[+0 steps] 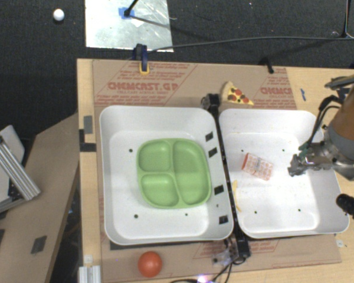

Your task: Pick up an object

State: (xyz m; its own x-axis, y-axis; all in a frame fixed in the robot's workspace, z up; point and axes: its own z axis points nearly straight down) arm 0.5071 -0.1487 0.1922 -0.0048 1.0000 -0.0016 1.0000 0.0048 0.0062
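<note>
A: Entries, largest first. What carries the lot?

B: Item 1, desk (183, 78): board-topped, printed sheet under two white bins set side by side, touching at a clipped centre seam.

A: The bins?

B: Item 2, left bin (115, 158): holds one green divided plate (174, 173), four compartments, lying flat near the middle. Item 3, right bin (283, 214): holds one small packet (258, 165), clear wrap with red print, lying flat on the bin floor left of centre.

A: The arm?

B: Item 4, arm (347, 119): enters from the right edge. Item 5, end effector (297, 164): low over the right bin, just right of the packet and apart from it. Nothing shows between its fingers. Whether they stand wide or narrow I cannot tell; the tip is too small and dark.

A: Loose pieces?

B: Item 6, red-orange ball (150, 263): on the desk below the left bin. Item 7, toy pizza slice (236, 94): on the desk above the bin seam. Item 8, white ball (59, 15): off the desk, on the dark floor at upper left.

A: Task status?

B: By my reading, unfinished. No object lifted. The packet is the nearest candidate. Left to do: close the gap, grip, raise.
</note>
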